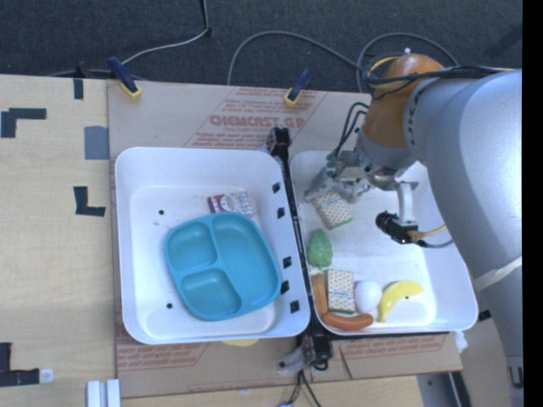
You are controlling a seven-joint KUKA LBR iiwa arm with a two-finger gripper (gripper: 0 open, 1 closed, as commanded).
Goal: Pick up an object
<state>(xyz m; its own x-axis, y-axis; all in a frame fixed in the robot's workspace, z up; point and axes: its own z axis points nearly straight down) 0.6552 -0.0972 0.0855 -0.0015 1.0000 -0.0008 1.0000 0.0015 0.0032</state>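
Seen from above at a slant, a grey arm [475, 159] with an orange band fills the 3 o'clock side, its bulk hiding the right bin's [441, 265] far right corner and part of its rim. The gripper [344, 181] hangs over that bin's 11 o'clock area, directly above a small checkered packet [333, 210]; whether the jaws are spread, pressed together or pinching the packet cannot be made out, as the metal parts blur together. Below the packet lies a green lump [320, 248]. Along the bin's 6 o'clock edge, crowded close, sit a second checkered packet [340, 290], a carrot [319, 290], a sausage [348, 320], a white egg [367, 295] and a banana [399, 296]. The bin's middle is bare white floor. In the left bin [140, 227], a blue divided tray [222, 265] covers the centre, with a small wrapped packet [231, 203] just beyond it at 12 o'clock; its label is unreadable. Both bins rest on the cardboard-covered surface [170, 117].
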